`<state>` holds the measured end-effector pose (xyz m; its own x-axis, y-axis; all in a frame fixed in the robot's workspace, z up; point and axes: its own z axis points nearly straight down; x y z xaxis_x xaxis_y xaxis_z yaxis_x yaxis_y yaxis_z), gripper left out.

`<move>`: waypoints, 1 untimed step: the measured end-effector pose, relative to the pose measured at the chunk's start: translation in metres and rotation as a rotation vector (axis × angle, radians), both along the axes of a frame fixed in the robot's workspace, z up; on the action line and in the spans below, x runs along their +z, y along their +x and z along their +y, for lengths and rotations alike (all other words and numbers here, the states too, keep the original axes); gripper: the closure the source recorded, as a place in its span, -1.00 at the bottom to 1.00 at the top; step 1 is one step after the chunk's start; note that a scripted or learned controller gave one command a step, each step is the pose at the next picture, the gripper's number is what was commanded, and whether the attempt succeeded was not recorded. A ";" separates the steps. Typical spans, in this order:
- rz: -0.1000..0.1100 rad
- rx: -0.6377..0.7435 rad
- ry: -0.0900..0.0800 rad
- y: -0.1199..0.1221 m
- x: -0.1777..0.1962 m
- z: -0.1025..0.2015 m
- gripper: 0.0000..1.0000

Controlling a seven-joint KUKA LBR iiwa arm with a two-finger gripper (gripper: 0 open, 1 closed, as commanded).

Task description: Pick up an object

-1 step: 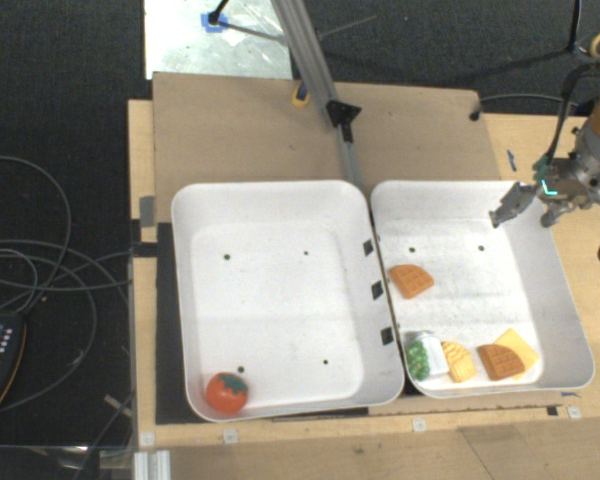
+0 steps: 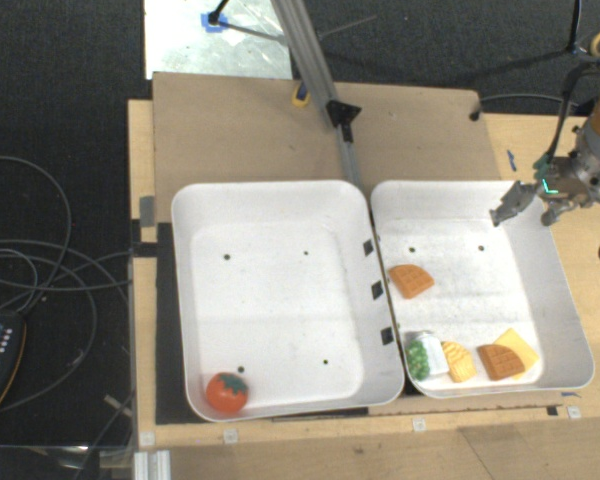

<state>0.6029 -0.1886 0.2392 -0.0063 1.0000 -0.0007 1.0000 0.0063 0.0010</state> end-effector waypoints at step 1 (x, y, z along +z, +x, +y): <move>0.003 -0.003 0.000 0.008 -0.047 -0.005 -1.00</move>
